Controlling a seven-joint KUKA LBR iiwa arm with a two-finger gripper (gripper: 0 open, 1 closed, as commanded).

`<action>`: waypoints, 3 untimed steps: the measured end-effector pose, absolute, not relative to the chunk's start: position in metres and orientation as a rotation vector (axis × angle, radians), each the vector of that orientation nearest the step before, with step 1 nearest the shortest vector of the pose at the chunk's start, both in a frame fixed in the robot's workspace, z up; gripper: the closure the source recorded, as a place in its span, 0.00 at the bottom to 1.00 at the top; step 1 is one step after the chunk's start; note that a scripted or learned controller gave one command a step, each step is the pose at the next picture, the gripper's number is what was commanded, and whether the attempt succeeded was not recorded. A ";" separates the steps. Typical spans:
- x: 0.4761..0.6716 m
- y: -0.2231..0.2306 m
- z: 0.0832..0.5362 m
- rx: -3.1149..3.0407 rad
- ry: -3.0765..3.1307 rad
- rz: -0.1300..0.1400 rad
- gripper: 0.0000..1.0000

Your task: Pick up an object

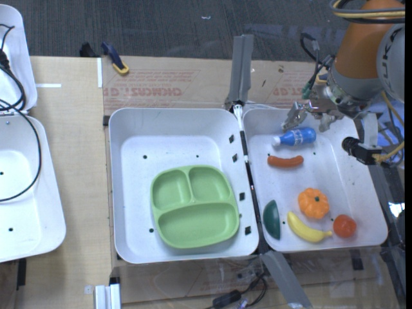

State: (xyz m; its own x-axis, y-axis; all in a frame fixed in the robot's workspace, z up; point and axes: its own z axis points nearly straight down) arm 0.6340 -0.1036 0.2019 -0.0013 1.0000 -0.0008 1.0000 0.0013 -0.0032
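Blue bottle at right bin's twelve o'clock: likely light, stiff, slippery, prone to rolling; best pinched across mid-body; gripper just above, spread or pinched impossible to tell.

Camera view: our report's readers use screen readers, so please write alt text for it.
A grey and orange robot arm's gripper hovers just above a blue bottle in the right white bin, which also holds a sausage, pumpkin, banana, tomato and dark green piece. The left bin holds a green divided plate.
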 end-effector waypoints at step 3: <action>0.578 -0.099 0.101 -2.126 -2.312 0.002 1.00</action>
